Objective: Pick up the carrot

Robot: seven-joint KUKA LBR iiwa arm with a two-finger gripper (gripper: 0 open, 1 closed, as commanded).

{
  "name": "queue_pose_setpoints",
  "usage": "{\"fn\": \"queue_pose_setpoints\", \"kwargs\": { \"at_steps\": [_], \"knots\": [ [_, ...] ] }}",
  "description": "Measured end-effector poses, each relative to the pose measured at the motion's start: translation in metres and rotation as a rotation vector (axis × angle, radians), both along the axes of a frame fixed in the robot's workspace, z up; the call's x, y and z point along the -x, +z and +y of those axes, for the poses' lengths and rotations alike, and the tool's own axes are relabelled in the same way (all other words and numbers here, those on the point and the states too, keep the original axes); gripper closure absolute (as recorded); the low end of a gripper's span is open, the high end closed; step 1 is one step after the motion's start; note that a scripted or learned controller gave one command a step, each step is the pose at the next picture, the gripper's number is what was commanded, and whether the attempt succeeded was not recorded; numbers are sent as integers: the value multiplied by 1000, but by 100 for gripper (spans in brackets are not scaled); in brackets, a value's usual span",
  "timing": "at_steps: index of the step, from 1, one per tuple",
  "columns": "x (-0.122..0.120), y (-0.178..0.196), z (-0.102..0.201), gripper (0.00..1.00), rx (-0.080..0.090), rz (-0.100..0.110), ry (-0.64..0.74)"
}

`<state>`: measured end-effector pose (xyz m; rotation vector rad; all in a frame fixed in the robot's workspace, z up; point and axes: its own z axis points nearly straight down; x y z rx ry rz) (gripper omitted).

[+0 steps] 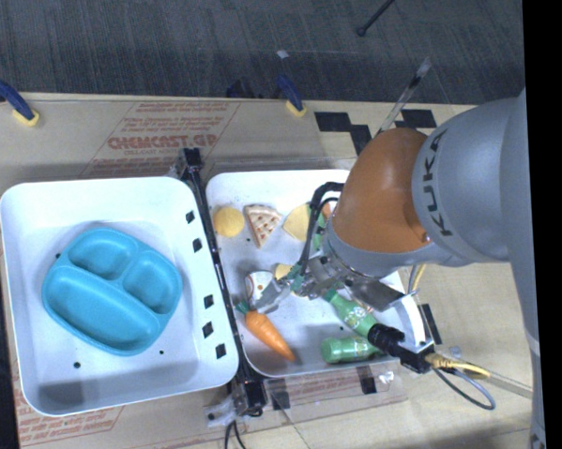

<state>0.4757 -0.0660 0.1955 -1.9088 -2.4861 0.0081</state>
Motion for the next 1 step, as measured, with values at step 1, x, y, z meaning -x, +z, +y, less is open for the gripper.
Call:
{"fn": "queue_pose_setpoints", "kwargs": {
  "at_steps": [1],
  "knots": [
    [0,-104,-36,0,-2,0,-141]
  ]
}}
